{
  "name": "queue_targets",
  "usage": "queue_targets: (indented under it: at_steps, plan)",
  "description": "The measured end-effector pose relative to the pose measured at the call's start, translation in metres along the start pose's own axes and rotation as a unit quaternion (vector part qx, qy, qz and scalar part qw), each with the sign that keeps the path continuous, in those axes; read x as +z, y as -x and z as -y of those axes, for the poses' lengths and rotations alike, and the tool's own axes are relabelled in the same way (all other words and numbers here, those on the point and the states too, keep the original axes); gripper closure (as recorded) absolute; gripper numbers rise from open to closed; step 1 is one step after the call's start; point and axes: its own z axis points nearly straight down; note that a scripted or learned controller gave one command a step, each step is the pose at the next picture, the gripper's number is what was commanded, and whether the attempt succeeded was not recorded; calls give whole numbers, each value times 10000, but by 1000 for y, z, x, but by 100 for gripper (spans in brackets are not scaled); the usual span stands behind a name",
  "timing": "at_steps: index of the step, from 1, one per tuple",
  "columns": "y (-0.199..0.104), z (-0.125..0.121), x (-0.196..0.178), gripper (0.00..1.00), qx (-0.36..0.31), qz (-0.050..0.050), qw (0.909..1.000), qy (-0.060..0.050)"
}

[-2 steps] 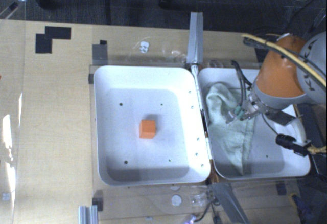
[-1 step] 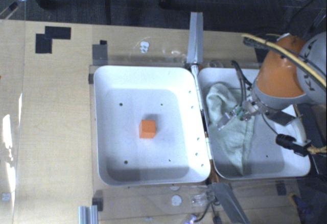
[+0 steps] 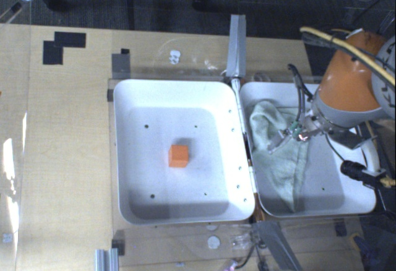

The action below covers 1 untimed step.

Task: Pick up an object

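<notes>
Reach step: gripper (image 3: 296, 134) low over pale cloth (image 3: 279, 155) in right bin (image 3: 365, 205); grasp state unclear. Next: pinch cloth, lift.

Left shallow white bin (image 3: 133, 140): wide open floor, sole obstacle a small orange cube (image 3: 179, 156) near centre, clear on all sides. Right white bin (image 3: 352, 198): crumpled pale-green cloth (image 3: 278, 152) fills the left half; grey arm with orange band (image 3: 349, 84) overhangs the upper right. Grey metal divider post (image 3: 236, 47) stands between bins at the far edge.
</notes>
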Motion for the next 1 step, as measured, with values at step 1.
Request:
queue_targets:
  at_steps: [1]
  plan:
    - [29, -3, 57, 0, -531, -5, 9986, -11]
